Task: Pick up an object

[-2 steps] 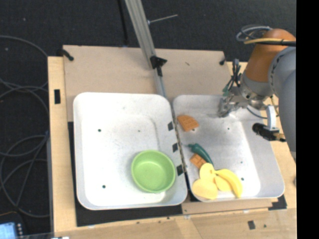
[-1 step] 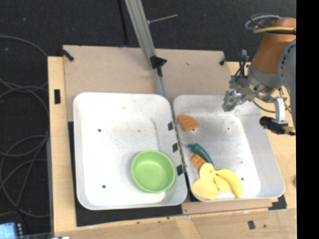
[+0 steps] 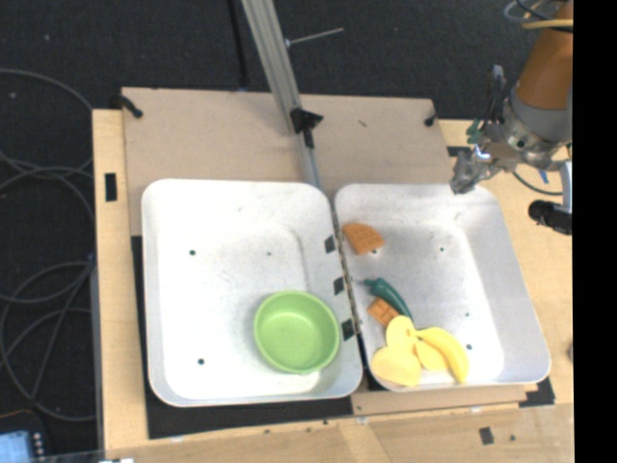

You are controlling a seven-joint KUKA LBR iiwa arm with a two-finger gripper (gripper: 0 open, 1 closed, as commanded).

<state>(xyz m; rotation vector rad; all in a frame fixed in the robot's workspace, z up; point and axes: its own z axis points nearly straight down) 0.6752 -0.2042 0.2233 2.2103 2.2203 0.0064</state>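
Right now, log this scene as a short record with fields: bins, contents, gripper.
left bin: green bowl near its front right corner
right bin: orange piece by the divider; green-handled orange tool; yellow pieces at the front
gripper: above the right bin's far right corner, nothing seen between its fingers
arm: enters from the right

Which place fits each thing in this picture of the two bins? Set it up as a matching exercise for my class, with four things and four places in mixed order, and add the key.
Things
1. green bowl
2. yellow pieces
3. orange piece
4. gripper

Places
A. near corner of the right bin
B. over the right bin's far rim
C. near part of the left bin
D. far part of the right bin, by the divider

Pairs: 1-C, 2-A, 3-D, 4-B
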